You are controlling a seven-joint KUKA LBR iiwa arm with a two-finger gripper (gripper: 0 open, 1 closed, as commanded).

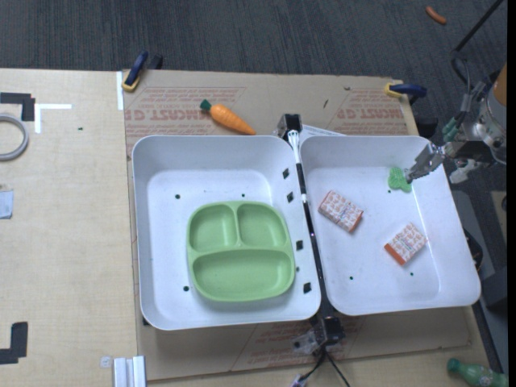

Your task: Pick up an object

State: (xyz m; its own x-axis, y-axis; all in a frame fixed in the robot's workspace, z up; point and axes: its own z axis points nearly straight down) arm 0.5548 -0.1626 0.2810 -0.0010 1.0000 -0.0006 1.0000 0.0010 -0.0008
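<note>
The gripper point(421, 168) reaches in over the far right corner of the right bin point(451, 293), its slim fingers angled down toward a small green object point(398, 179) that lies near the bin's far wall; the tips touch or nearly touch that object, but whether they are closed on it or parted I cannot tell. Two patterned packets share this bin: one pink-and-white packet point(340, 211) sits toward the bin's left side, near the divide between the bins, and an orange-edged packet point(405, 243) lies toward the right wall, well apart from the first. The floor between them and along the near edge is bare white. The left bin point(149, 289) carries a green divided plate point(240, 251) set toward its near right part, with open floor along its far and left edges. Beyond the bins, a toy carrot point(227, 117) rests on the cardboard sheet point(355, 107) near the left bin's far rim.
</note>
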